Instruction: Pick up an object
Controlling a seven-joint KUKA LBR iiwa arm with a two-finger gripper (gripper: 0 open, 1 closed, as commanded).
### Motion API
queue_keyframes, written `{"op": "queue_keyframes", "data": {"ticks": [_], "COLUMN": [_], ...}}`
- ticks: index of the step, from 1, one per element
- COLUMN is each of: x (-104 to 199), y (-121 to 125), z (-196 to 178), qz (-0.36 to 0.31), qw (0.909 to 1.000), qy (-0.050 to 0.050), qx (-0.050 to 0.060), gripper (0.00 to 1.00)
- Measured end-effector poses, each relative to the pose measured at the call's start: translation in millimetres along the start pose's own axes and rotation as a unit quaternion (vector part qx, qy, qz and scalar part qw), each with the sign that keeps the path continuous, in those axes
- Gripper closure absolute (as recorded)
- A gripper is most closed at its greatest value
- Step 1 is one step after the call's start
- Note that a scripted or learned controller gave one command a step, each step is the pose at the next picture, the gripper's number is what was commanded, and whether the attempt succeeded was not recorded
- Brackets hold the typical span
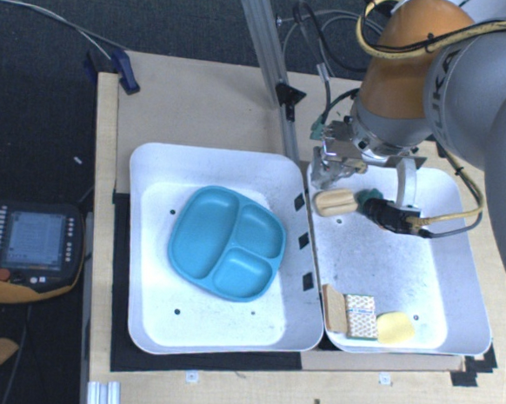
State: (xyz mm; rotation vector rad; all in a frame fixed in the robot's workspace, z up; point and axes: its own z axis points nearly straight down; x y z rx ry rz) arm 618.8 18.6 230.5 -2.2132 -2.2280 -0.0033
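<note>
The gripper [330, 170], finger state impossible to tell, hangs over a tan brush [335, 202] lying left-to-right, upper right bin [456, 282]; no writing legible.

A robotics lab: a grey and orange arm [438, 72] with loose cables [319, 28] reaches over a plywood bench [200, 97] bearing two white bins [146, 232]. A teach pendant [29, 249] lies on dark carpet [34, 101] at left.

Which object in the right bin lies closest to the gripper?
The tan brush near the bin's upper left, just below the gripper; the patterned box and yellow sponge lie at the bottom edge.
</note>
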Motion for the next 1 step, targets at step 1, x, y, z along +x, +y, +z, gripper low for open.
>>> {"op": "queue_keyframes", "data": {"ticks": [1], "x": [49.6], "y": [19.9], "z": [-5.2], "qz": [0.000], "qw": [1.0000], "qy": [0.000], "qx": [-0.001], "gripper": [1.00]}}
